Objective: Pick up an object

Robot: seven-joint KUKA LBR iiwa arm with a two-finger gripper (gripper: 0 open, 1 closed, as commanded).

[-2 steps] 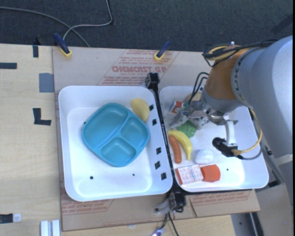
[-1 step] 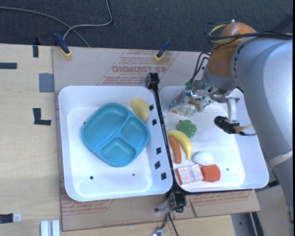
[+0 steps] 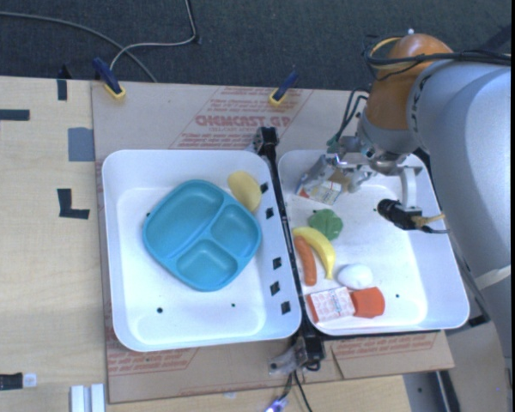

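A: What can be picked up?

B: In the left bin (image 3: 120,256) a blue plate with three parts (image 3: 202,234) lies flat. A yellow lemon (image 3: 245,190) sits just beside its top right corner.

A: And in the right bin (image 3: 429,290)?

B: A green toy (image 3: 325,224) sits near the middle. Just below it a yellow banana (image 3: 319,247) curves next to an orange carrot (image 3: 307,259). A white egg (image 3: 354,275) rests near the banana's low end. At the front edge lie a red and white packet (image 3: 330,303) and an orange block (image 3: 368,302), side by side.
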